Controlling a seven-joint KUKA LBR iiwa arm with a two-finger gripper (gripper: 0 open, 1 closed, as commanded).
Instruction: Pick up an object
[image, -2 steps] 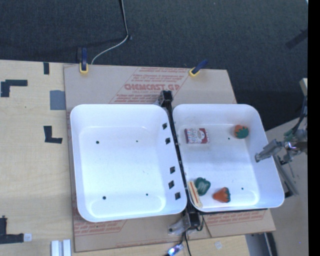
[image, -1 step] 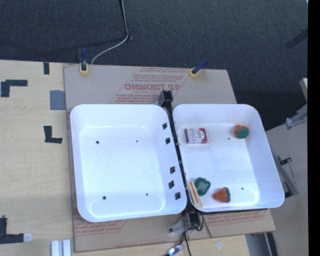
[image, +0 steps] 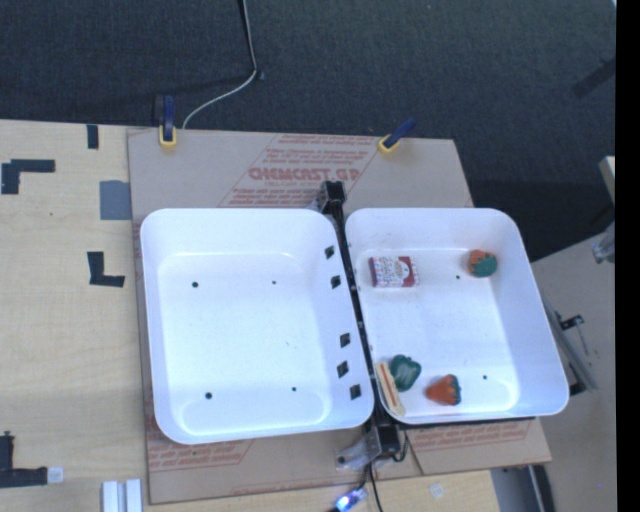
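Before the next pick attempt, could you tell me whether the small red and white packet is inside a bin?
Inside. The red and white packet lies on the floor of the right bin, near its upper left corner.

At the far right edge, a small pale grey piece (image: 604, 245) with an angular, bracket-like outline is poking into view. A whitish sliver (image: 609, 172) is sitting just above it. Both are looking matte and plain. They are too small and cropped to tell whether they are belonging to the robot's arm or to something else.
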